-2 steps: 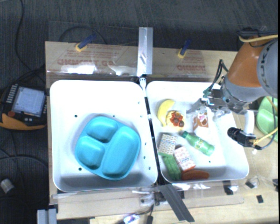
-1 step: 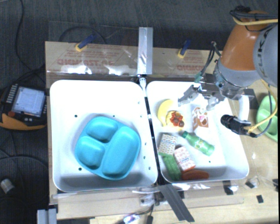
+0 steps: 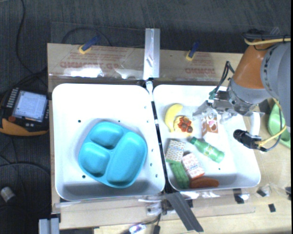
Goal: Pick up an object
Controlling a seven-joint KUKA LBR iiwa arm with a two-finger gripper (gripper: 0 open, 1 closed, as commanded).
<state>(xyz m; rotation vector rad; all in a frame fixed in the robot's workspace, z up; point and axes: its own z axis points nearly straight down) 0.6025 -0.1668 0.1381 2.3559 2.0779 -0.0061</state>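
The claw (image 3: pixel 211 112), whose state I cannot tell, hangs in the right bin (image 3: pixel 244 172), with the green bottle (image 3: pixel 206 149) just below it, lying diagonally toward the lower right.

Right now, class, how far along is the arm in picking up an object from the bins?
Done: the gripper has reached the right bin, low over a small packet. In hand: nothing visibly lifted. Left: a grasp and lift; the green bottle, banana and red sausage lie untouched.
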